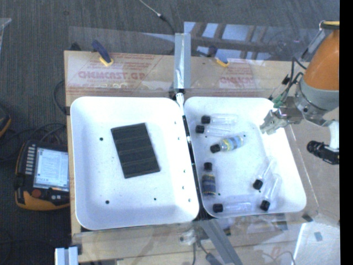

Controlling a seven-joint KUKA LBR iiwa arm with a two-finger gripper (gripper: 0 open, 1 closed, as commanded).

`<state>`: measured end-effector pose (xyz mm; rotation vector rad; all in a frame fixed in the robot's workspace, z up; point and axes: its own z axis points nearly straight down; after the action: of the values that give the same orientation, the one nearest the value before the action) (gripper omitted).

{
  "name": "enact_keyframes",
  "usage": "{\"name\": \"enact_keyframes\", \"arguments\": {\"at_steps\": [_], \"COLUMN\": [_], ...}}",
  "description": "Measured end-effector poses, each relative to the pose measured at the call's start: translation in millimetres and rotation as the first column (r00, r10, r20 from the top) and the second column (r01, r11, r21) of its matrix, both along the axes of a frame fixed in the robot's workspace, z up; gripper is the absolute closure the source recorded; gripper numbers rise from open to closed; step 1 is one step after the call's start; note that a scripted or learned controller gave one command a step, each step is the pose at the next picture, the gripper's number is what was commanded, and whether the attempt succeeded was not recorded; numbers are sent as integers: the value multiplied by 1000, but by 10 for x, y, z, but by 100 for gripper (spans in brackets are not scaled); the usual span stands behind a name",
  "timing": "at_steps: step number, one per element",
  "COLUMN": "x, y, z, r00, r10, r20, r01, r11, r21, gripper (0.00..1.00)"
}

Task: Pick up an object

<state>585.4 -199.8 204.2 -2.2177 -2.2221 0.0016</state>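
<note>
claw (pixel 274 120) sits at the right bin's (pixel 291 164) far right rim; i can't tell its state. clear bottles (pixel 226 144) there could roll away, i reckon.

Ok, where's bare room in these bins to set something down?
The left bin has the most: wide bare floor all around the dark ribbed pad, especially below it and to its left. The right bin is crowded with clear black-capped vials; its one open patch lies mid-floor, between the blue-labelled vial and the vials near the bottom wall.
</note>
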Motion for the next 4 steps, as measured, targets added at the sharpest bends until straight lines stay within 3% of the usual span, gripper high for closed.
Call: {"name": "enact_keyframes", "arguments": {"at_steps": [1, 2, 3, 4], "x": [327, 315, -43, -221], "y": [362, -45, -176, -238], "z": [-1102, -1117, -1113, -1109], "r00": [988, 985, 979, 960], "r10": [155, 173, 205, 280], "r20": [3, 14, 17, 20], "r01": [-155, -173, -205, -280], "r11": [988, 985, 979, 960], "r21": [-3, -7, -9, -12], "gripper": [0, 0, 0, 0]}}
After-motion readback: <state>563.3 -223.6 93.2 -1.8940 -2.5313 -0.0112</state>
